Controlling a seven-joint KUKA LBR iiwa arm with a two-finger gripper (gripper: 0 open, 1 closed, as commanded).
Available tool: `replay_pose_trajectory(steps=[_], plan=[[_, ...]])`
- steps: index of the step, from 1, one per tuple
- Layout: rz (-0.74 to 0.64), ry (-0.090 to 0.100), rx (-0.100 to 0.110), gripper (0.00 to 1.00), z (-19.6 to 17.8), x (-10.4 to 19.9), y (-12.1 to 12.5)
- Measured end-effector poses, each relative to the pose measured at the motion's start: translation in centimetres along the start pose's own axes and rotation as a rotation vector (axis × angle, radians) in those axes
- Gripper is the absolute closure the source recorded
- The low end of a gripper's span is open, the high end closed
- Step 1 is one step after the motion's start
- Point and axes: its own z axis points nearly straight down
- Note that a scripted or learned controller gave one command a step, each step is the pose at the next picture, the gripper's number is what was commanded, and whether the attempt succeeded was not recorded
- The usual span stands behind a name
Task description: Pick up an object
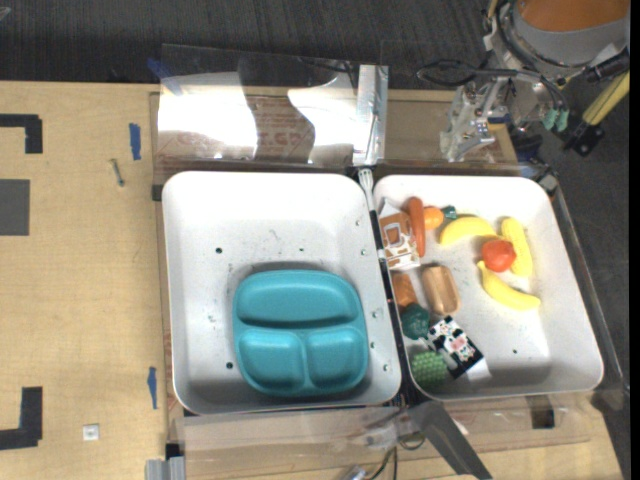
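Camera view: approach step, metal two-finger gripper (470, 128) above right white bin (570, 338), grip state unclear; next descend toward yellow plastic banana (510, 293).

Readable text: you find none anywhere.
Small carton (398, 245): you see a printed orange-and-white label, its lettering too small to read.
Black-and-white carton (455, 345): you see a cow-patch pattern, with no words you can make out.

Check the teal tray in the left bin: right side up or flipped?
Right side up. The teal tray shows its three hollow compartments facing up, lying flat in the left bin.
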Motion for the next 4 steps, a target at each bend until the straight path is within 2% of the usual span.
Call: replay_pose_trajectory(steps=[1,3,4], plan=[[-0.088,0.019,-0.003,1.0,2.0,0.3,0.8],[-0.088,-0.006,-0.001,1.0,-0.7,-0.2,0.9],[-0.157,0.02,-0.004,1.0,3.0,0.2,2.8]])
